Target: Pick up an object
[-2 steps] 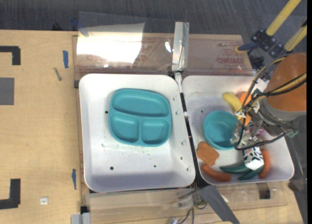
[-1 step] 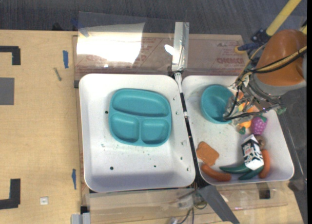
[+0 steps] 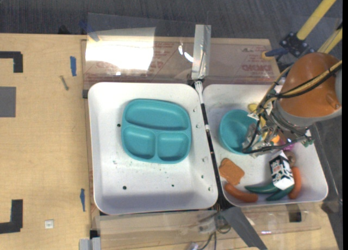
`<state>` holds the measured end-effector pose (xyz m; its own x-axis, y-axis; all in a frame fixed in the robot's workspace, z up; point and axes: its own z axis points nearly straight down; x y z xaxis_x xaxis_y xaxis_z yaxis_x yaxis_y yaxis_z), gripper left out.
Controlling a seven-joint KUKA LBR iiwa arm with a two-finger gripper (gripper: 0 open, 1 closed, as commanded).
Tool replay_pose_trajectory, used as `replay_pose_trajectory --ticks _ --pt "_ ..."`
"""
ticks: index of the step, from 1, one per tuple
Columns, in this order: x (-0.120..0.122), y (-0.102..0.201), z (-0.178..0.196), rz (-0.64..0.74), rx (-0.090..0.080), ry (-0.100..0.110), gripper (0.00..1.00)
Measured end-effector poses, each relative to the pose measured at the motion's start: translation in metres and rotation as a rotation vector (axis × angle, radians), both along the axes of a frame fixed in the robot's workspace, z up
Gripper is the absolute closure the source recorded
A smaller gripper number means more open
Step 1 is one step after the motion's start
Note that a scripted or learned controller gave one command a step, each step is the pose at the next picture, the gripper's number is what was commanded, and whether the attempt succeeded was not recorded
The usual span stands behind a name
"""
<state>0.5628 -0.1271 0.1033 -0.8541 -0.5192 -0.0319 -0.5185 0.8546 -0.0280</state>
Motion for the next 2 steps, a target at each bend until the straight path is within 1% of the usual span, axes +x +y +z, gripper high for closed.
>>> replay_pose_trajectory --ticks 1,2 --pt "-0.057 0.012 -0.001 -0.139 0.005 -0.012 1.0" --pt "-0.018 0.026 -0.002 -0.073 0.003 0.0 1.0"
